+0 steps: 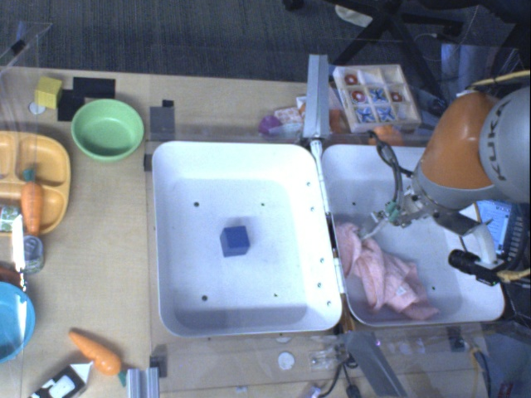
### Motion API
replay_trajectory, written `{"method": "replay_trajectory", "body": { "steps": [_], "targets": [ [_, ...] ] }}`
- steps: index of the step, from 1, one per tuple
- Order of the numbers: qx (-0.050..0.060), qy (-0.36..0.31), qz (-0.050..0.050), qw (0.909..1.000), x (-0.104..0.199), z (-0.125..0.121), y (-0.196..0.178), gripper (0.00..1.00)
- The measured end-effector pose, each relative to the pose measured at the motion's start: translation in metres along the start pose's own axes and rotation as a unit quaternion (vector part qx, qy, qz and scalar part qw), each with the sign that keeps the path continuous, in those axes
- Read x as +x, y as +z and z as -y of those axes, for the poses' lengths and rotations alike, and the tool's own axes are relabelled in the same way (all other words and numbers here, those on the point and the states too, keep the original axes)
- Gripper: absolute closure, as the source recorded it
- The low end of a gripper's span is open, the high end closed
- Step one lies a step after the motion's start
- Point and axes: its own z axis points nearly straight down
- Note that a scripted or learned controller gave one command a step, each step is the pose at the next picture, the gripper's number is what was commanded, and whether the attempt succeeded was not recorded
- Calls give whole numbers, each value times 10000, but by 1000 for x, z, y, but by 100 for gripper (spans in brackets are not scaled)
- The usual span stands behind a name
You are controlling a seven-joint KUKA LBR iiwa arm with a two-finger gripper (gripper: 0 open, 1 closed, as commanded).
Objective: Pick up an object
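At the near edge of the pale wooden desk (pixel 108 305) lies a toy carrot (pixel 97 351), with a blue bowl (pixel 12 322) at the left. Behind them sit the two white bins. The left bin (pixel 236 317) holds a small blue cube (pixel 235 240) near its middle. The right bin (pixel 465 309) holds a crumpled pink cloth (pixel 380 274) in its near-left part, and the jaws (pixel 390 216) hang just above the cloth's far end; I cannot tell how they stand. Farther back are a yellow divided tray (pixel 46 160), a green bowl (pixel 108 128) and a box of game tiles (pixel 377 96). Beyond the desk lies dark carpet (pixel 166 23), with a chair base (pixel 365 7).
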Motion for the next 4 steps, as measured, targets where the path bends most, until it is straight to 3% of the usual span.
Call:
{"method": "replay_trajectory", "body": {
  "steps": [1, 2, 3, 4],
  "targets": [
    [-95, -686, 62, 9976, 12, 69, 21, 0],
    [-59, 912, 31, 9958, -42, 49, 23, 0],
    [-58, 109, 40, 9999, 1, 17, 23, 0],
    [3, 507, -1, 9987, 30, 69, -37, 0]
  ]
}}
